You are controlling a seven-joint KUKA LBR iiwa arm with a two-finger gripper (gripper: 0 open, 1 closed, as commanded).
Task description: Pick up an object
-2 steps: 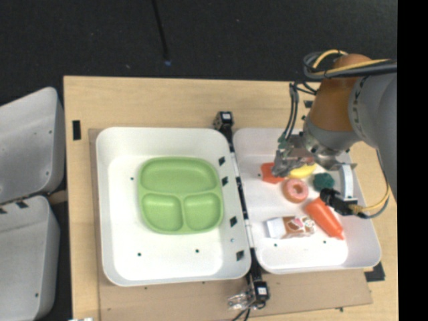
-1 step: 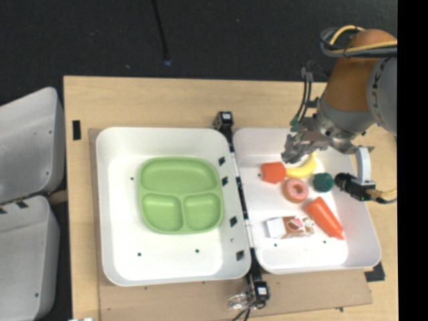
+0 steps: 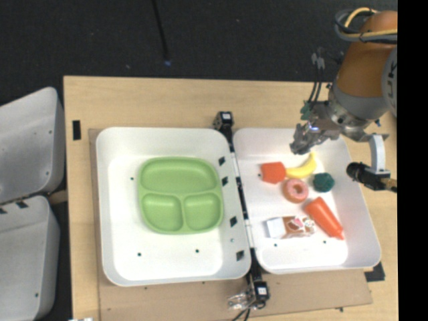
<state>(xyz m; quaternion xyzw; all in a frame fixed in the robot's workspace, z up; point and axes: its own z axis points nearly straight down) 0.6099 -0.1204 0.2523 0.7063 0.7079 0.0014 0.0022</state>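
The right bin (image 3: 354,246) holds several toy foods. A yellow banana (image 3: 303,166) lies near its back, with an orange-red block (image 3: 273,172) to its left and a dark green lump (image 3: 324,182) to its right. A pink donut (image 3: 295,190) sits in front of the banana. An orange carrot (image 3: 326,217) and a small white packet with a picture (image 3: 289,227) lie nearer the front. My gripper (image 3: 304,141) hangs over the back of the right bin, just above and behind the banana. Nothing shows between its fingertips.
The left bin (image 3: 114,246) holds a green divided plate (image 3: 180,194). A black clip (image 3: 223,120) sits at the back where the bins meet, and another fitting (image 3: 257,290) at the front. White panels (image 3: 27,179) stand left of the bench.
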